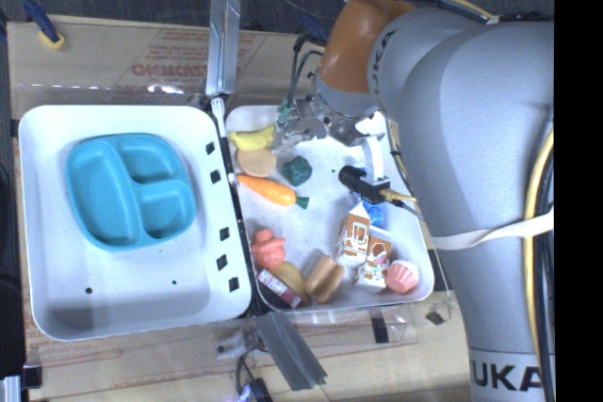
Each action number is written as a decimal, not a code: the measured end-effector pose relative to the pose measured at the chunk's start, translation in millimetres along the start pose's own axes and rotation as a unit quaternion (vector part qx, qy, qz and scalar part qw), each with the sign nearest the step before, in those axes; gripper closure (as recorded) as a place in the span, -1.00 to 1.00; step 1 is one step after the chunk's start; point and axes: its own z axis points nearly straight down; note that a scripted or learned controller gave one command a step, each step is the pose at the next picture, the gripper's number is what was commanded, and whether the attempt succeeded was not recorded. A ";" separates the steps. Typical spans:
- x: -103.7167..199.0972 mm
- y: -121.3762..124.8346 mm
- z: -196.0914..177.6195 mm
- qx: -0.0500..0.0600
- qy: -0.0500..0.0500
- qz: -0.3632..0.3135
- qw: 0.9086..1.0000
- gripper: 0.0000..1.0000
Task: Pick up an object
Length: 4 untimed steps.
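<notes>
At the near rim of the right bin (415, 292) lay a hot dog bun (324, 278), one pink cupcake (402, 277) and one milk carton (355, 238). Mid-bin sat one carrot (268, 191). Farthest back, the end effector (294, 129) hovered just beside the banana (252, 139); whether it was clenched or released, I could not tell. Crowding there risked a glancing, failed grasp. The left bin (38, 202) held one blue tray (130, 188).

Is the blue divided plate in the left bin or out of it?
In. The blue divided plate lies flat on the left bin floor, inside its white walls.
</notes>
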 end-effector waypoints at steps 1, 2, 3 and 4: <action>0.1 0.0 0.0 0.000 0.000 0.000 1.000 -1.00; -51.9 -57.3 21.9 0.004 -0.001 0.017 1.000 -1.00; -50.5 -56.5 13.7 0.005 0.000 0.014 1.000 1.00; -50.4 -56.5 13.8 0.005 0.000 0.014 1.000 -1.00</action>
